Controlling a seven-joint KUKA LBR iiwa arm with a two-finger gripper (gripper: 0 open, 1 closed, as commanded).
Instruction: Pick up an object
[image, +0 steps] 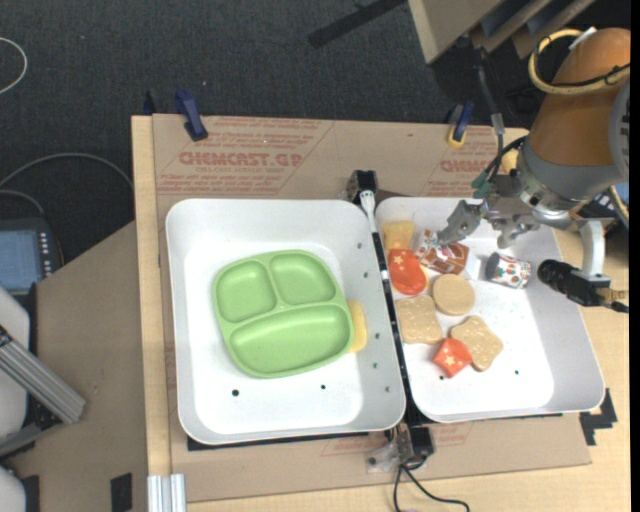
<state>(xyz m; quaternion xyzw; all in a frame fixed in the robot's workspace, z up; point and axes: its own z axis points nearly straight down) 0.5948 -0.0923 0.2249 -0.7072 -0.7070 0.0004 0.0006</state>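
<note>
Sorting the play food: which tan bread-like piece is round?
The round cracker, in the right bin; the toast slices and below it have corners or lobes.

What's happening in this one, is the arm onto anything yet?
Not visibly. The gripper hangs low over the back of the right bin, close to a small red packet, with nothing visibly between its fingers. Toy food lies scattered in that bin: a round cracker, toast pieces and an orange piece. The left bin holds a green divided plate.
</note>
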